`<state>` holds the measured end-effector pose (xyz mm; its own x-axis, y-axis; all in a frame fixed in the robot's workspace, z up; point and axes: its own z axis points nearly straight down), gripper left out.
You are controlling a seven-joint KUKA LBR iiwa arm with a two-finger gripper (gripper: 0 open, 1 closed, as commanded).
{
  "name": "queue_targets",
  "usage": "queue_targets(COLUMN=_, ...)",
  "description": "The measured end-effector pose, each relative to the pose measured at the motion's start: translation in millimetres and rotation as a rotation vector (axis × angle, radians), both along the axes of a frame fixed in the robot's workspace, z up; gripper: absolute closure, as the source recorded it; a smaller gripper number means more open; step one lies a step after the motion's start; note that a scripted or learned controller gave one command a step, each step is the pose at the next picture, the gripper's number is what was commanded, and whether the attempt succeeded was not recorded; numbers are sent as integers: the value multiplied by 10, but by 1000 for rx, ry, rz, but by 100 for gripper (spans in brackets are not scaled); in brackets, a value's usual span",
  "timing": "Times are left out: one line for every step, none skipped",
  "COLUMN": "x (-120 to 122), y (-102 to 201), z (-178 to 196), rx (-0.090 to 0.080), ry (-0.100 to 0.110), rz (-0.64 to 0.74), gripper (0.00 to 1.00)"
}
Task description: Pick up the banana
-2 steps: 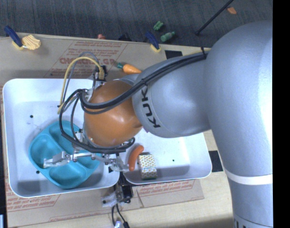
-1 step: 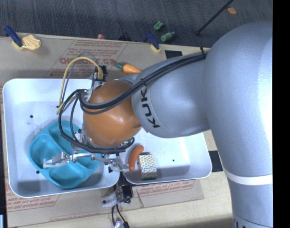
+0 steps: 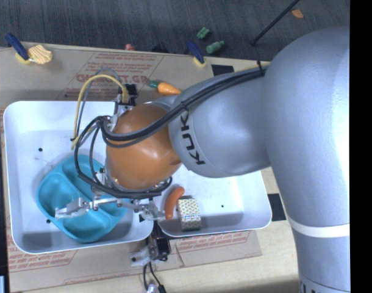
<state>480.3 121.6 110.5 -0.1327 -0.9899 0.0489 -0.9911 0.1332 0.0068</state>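
The arm's orange band [image 3: 140,148] hangs over the left bin [image 3: 18,163], above a blue bowl [image 3: 58,191]; the end effector's state cannot be told; the banana cannot be made out; a sausage [image 3: 172,201] and patterned block [image 3: 189,213] lie in the right bin [image 3: 247,215].

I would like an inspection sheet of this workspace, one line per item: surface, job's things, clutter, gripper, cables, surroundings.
Surface: two shallow white bins, left bin and right bin, on a brown cardboard sheet.
Job's things: banana, nothing seen.
Clutter: teal plastic bowl-shaped object in the left bin; orange sausage-shaped object and small patterned block in the right bin; small orange carrot-like object on the cardboard.
Gripper: metal gripper over the teal object; finger state unclear.
Cables: black cables and a yellow cable around the orange wrist.
Surroundings: dark carpet with small green objects.
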Motion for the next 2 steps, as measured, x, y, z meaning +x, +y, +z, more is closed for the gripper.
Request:
queue_targets(x=-42, y=68, z=-45, rx=-12, ry=33, rz=127, gripper=0)
queue_targets(x=-74, y=94, z=-61, rx=-16, ry=50, rz=198, gripper=0)
